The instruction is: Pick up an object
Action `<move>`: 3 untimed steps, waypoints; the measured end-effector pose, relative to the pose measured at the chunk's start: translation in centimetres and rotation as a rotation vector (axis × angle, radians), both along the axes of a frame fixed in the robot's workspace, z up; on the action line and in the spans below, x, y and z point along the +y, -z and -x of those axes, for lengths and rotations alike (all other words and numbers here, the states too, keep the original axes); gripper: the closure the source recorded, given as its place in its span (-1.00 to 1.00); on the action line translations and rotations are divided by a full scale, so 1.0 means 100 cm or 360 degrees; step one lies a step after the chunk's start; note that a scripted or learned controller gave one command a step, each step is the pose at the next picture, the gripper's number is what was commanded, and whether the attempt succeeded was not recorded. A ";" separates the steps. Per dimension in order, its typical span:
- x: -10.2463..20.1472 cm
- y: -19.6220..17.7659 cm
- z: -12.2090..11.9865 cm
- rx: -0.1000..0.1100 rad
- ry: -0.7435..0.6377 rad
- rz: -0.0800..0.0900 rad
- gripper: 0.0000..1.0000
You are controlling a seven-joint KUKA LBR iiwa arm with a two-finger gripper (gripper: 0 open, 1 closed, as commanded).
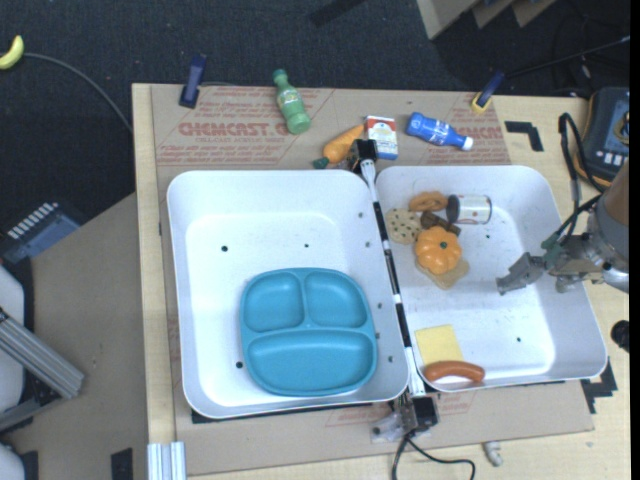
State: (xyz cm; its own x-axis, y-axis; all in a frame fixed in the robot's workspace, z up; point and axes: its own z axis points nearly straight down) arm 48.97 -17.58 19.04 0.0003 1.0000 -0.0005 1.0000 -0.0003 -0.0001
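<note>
We judge the pick barely begun: our hand (512, 278) hovers over the right bin (560, 353), its grip unreadable, with nothing seen in it, while the orange pumpkin (439, 251) sits untouched to its left
</note>
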 end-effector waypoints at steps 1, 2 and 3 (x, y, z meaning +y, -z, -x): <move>0.059 0.106 -0.051 -0.0001 -0.0003 -0.0002 -1.00; 0.070 0.106 -0.093 -0.0001 -0.0002 -0.0001 -1.00; 0.082 0.087 -0.141 -0.0004 -0.0003 0.0000 -1.00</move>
